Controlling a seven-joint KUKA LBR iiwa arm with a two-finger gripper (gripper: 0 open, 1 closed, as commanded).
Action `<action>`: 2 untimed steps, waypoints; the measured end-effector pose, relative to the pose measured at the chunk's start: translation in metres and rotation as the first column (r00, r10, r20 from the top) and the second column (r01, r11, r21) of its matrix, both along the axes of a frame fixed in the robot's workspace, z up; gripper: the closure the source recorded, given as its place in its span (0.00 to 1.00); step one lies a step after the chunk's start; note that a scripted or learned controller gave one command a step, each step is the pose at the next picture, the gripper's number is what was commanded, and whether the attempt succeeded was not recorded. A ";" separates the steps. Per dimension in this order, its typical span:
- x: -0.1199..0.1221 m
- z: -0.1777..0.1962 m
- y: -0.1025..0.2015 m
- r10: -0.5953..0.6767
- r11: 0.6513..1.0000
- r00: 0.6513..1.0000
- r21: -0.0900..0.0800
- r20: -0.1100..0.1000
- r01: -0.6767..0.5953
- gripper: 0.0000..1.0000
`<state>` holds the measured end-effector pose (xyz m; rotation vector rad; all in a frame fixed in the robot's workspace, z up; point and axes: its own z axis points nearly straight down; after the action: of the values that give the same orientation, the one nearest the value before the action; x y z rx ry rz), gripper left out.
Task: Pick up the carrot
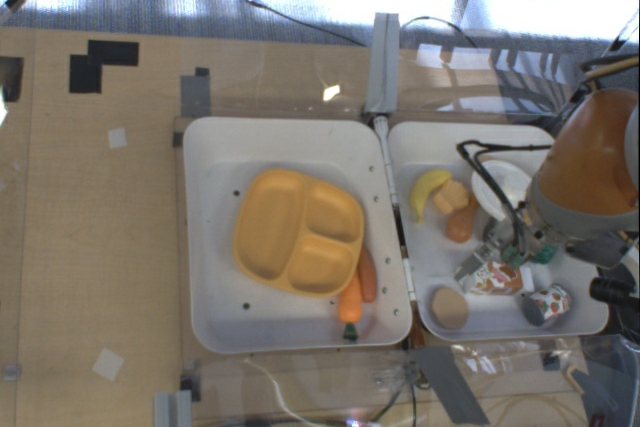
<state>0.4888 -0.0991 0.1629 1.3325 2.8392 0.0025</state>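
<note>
Camera view, from above the bench: the carrot [351,299] lies in the left bin [210,245], wedged between the yellow divided plate [297,245] and a red sausage [367,275], near the bin's front wall. The arm [595,165] hangs over the right bin [570,320], its gripper [505,255] low among a banana [428,190], a wrapper [495,280] and a small cup [547,303]; whether it is open or closed cannot be told. The risk: a grab here would catch the wrong item, and the crowded carrot may slip against plate or sausage.

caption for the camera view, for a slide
Arm over the right bin of toy food; carrot lies in the left bin beside a yellow tray.
</note>
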 end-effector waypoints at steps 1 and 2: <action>0.003 0.012 0.001 0.007 1.000 1.000 -0.001 0.008 -0.007 1.00; 0.003 0.012 0.001 0.008 1.000 1.000 -0.001 0.007 -0.008 0.00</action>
<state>0.4918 -0.0983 0.1744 1.3180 2.8381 0.0053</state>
